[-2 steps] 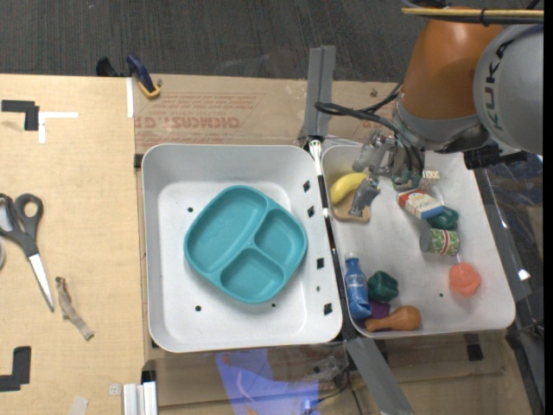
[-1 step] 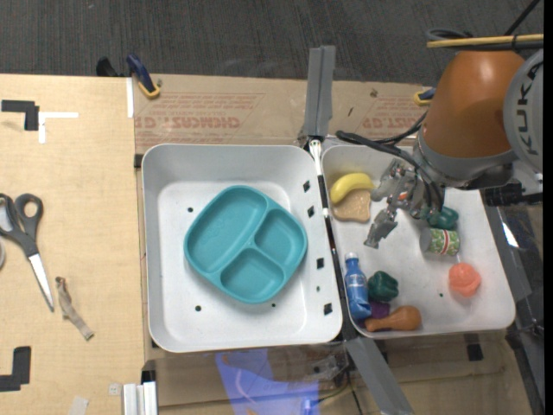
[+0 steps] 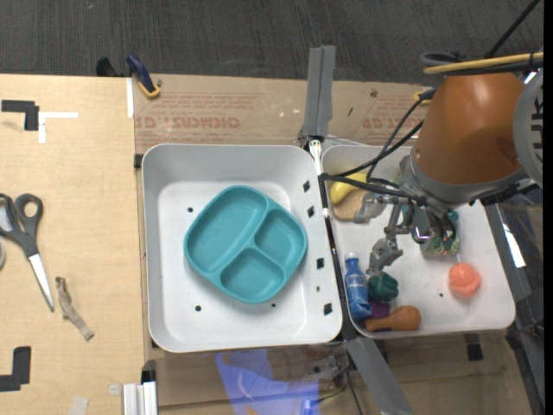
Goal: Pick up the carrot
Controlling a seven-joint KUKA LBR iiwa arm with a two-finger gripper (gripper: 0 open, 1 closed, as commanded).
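The gripper (image 3: 399,242) hangs over the right bin (image 3: 494,316); whether it is apart or together I cannot tell. The carrot (image 3: 396,319) lies at that bin's front edge, beside a blue bottle (image 3: 355,285) and a green toy (image 3: 383,285)

The divided plate (image 3: 247,245) is teal; the bins (image 3: 164,318) are white. The carrot (image 3: 396,319) is orange, the bottle (image 3: 355,285) blue, and the ball (image 3: 465,279) salmon-orange.

Open white floor in the right-hand shallow white bin (image 3: 497,314) lies between the round orange-pink toy (image 3: 465,279) and the crowded corner: blue plastic bottle (image 3: 354,279), dark green object (image 3: 383,285), tan carrot-shaped piece (image 3: 396,319).
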